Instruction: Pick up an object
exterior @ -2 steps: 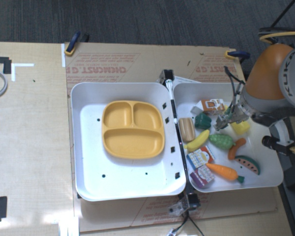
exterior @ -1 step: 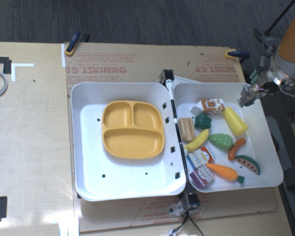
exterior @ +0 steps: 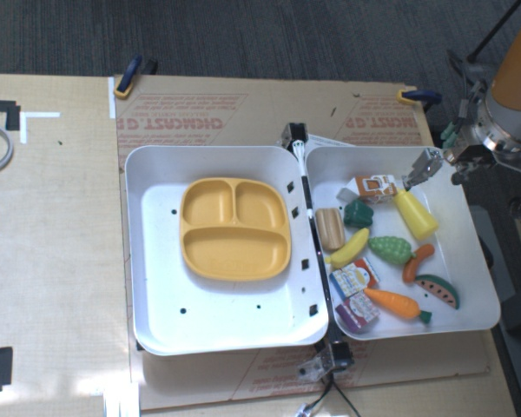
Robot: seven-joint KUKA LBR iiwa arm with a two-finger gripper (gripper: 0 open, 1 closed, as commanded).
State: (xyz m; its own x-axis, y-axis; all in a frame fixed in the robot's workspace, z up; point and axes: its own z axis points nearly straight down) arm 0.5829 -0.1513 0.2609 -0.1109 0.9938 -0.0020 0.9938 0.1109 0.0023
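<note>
The right bin holds several toy foods: a yellow bottle, an orange and white box, a dark green pepper, a bread piece, a banana, a green pickle, a sausage, a watermelon slice and a carrot. My gripper hangs over the bin's far right corner, just above and right of the yellow bottle. Its fingers stand open with nothing between them.
The left bin carries a yellow divided plate. A printed packet and a purple item lie at the right bin's near left. Cardboard lies under both bins. Clamps sit at the far edge.
</note>
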